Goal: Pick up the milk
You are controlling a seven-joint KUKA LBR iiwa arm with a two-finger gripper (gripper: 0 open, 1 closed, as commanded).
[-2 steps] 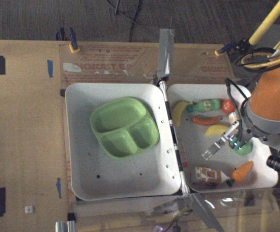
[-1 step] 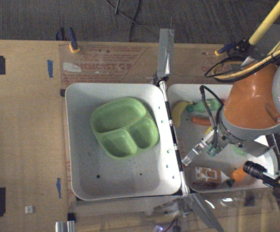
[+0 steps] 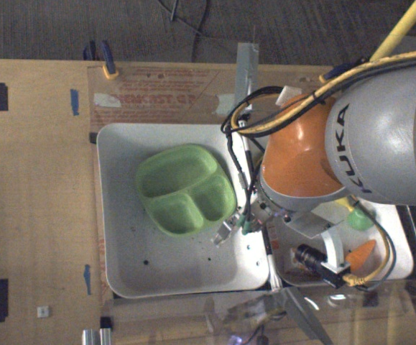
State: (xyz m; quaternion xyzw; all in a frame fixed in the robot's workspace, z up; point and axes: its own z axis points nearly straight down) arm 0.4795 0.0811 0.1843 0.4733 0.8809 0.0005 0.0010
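milk can't be made out with certainty; it is judged to sit in the right bin, where most of the contents are hidden under the arm. a green round item and an orange carrot-shaped piece are seen there. the green divided plate lies in the left bin. the gripper is seen low over the left bin's right edge, just beside the plate; open or clenched cannot be told. if it is a toy carton, it is expected to be light, stiff, slightly slick; flat opposite sides should be taken mid-height.
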